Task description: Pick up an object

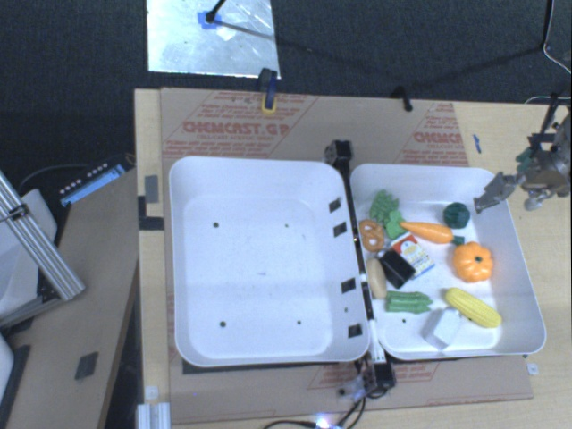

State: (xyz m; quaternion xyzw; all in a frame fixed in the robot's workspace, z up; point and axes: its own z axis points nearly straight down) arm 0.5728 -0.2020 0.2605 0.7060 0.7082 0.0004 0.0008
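My gripper (523, 186), fingers spread apart and holding nothing, hangs at the right bin's (527, 280) far edge; the round dark-green plastic vegetable (457, 214) lies nearest, just down-left of it

Robot lab or test workshop, two white bins (259, 266) clipped side by side on a printed cardboard sheet (234, 121) over a counter (80, 302), aluminium framing (36, 248) left of the bins, cables trailing over dark carpet (402, 25) behind them
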